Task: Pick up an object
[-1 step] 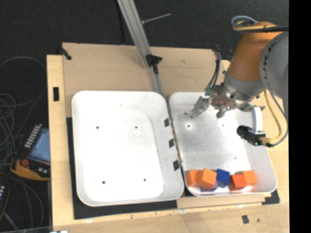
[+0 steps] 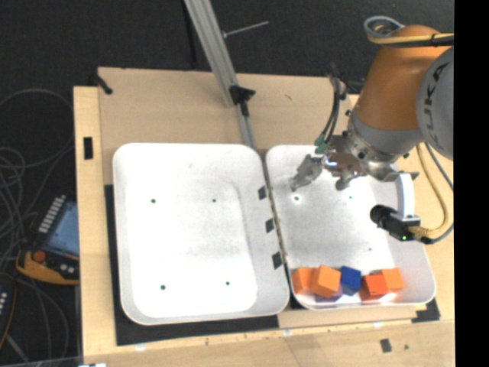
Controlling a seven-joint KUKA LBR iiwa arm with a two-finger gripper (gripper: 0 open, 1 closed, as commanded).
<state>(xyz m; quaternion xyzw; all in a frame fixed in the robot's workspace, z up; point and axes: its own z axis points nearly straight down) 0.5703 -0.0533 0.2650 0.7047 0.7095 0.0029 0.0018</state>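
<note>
**Bench with two bins: gripper aloft over the right bin, blocks along the near wall**

Item 1. Grey arm with orange band (image 2: 393, 82), entering from the right side of the camera view and reaching over the upper part of the right-hand shallow white bin (image 2: 328, 220).

Item 2. Two-finger gripper (image 2: 327, 176), positioned above the bin's upper-left area. Its two fingers (image 2: 306, 173) are spread apart, one angled toward the bin's left wall, the other pointing down toward the bin floor. Nothing lies between them. A black cylindrical fitting (image 2: 386, 218) with a small green light hangs from the wrist on the right, fed by a yellowish cable (image 2: 442, 197).

Item 3. Orange blocks, left pair (image 2: 317, 280), set against the near wall of the right-hand bin, touching one another.

Item 4. Blue block (image 2: 351, 278), just beside the left orange pair, also at the near wall.

Item 5. Orange blocks, right pair (image 2: 381, 283), touching the blue block on its right. All blocks form one row, well apart from the gripper.

Item 6. Left-hand shallow white bin (image 2: 191, 228), side by side with the right-hand one, showing a few small dark dots on its floor.

Item 7. Light wooden bench top (image 2: 168, 105) bearing both bins.

Item 8. Grey metal rail (image 2: 214, 40), slanting from the top edge down toward the gap between the bins.

Item 9. Handheld control pendant with orange casing (image 2: 53, 239), lying off the bench at the left among dark cables.
</note>
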